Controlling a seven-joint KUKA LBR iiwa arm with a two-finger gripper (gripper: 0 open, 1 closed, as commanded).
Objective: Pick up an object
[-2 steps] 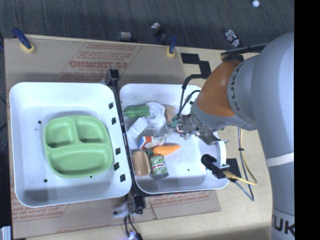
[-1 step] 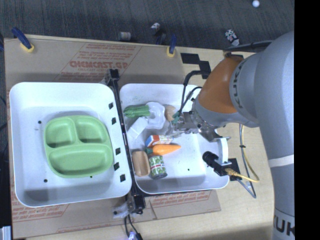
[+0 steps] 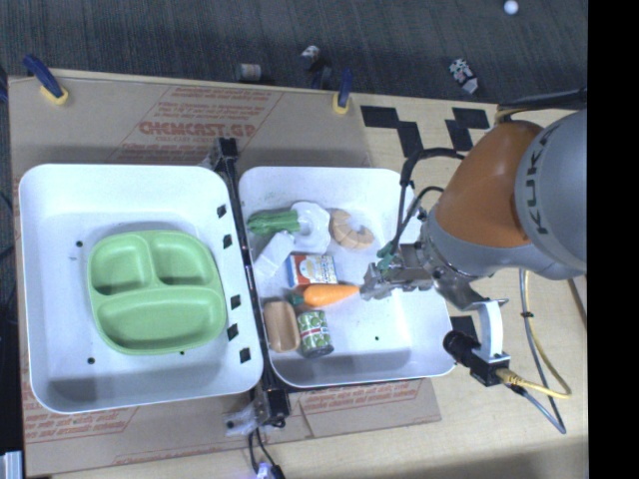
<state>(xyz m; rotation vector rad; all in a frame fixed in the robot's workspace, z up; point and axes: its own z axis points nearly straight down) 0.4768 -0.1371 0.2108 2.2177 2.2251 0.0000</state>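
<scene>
The right bin (image 3: 394, 352) holds several toy foods: an orange carrot (image 3: 329, 293), a small carton (image 3: 314, 268), a green can (image 3: 315, 333), a hot dog bun (image 3: 281, 325), a round bagel (image 3: 351, 230), a green vegetable (image 3: 274, 222) and a white piece (image 3: 311, 222). My gripper (image 3: 382, 276) hangs low in this bin, just right of the carrot's tip. The wrist hides whether its fingers touch the carrot.
The left bin (image 3: 50, 198) holds a green divided plate (image 3: 156, 291). A black divider (image 3: 238, 257) runs between the bins. The arm's grey and orange body (image 3: 509, 203) covers the right bin's right side. Cables (image 3: 544, 367) trail at the lower right.
</scene>
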